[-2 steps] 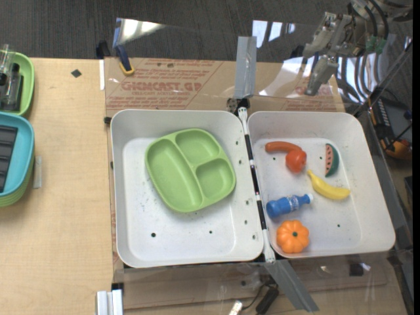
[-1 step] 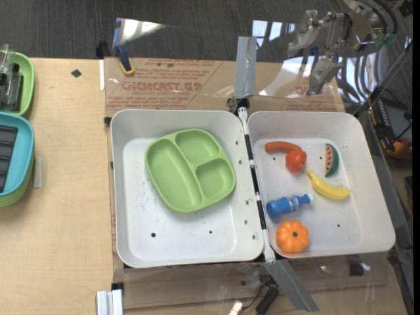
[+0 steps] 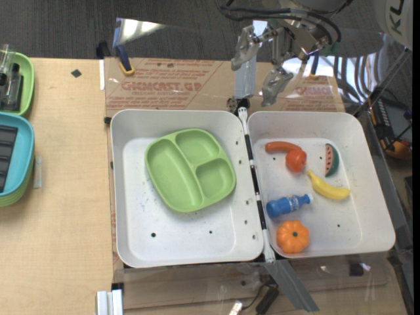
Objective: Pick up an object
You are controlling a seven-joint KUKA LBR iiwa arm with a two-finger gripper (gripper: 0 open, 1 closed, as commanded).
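Wooden table (image 3: 59,228) carries two bins, and the open, empty pincer (image 3: 262,77) hangs behind the right bin (image 3: 367,176), with its toys nearer the camera.

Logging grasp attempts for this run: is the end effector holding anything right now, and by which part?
Nothing is held. The end effector hangs open above the bins' far edge, with nothing between its fingers.

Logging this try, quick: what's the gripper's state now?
Gripper: open, holding nothing, raised above the back edge of the bins.
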